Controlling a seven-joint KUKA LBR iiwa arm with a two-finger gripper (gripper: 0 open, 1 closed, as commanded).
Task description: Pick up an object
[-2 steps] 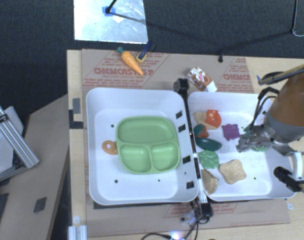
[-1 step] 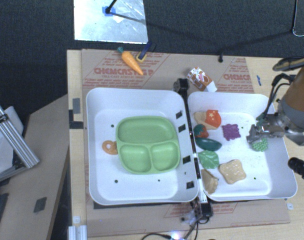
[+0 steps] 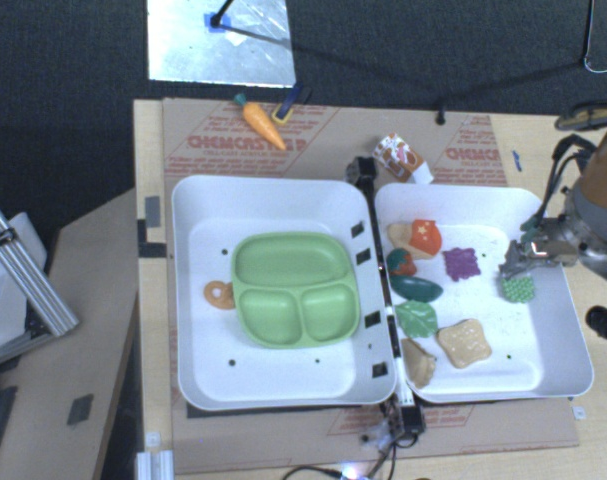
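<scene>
My gripper (image 3: 524, 255) reaches in from the right over the right bin (image 3: 553, 368), near its right wall. Just below it in the view lies a small green textured ball (image 3: 520, 289), close to the gripper or touching it; I cannot tell which. Further left in this bin are a purple grape bunch (image 3: 462, 263), a red-orange tomato (image 3: 424, 236), a dark green oval piece (image 3: 415, 288), a green leaf (image 3: 416, 318), a tan toast slice (image 3: 464, 343) and a tan wedge (image 3: 418, 361).
The left bin (image 3: 198, 358) holds a green divided plate (image 3: 293, 288) and an orange pretzel ring (image 3: 219, 294). Behind the bins lie a toy carrot (image 3: 263, 125) and a small packet (image 3: 401, 158) on cardboard. A metal sheet (image 3: 220, 28) sits further back.
</scene>
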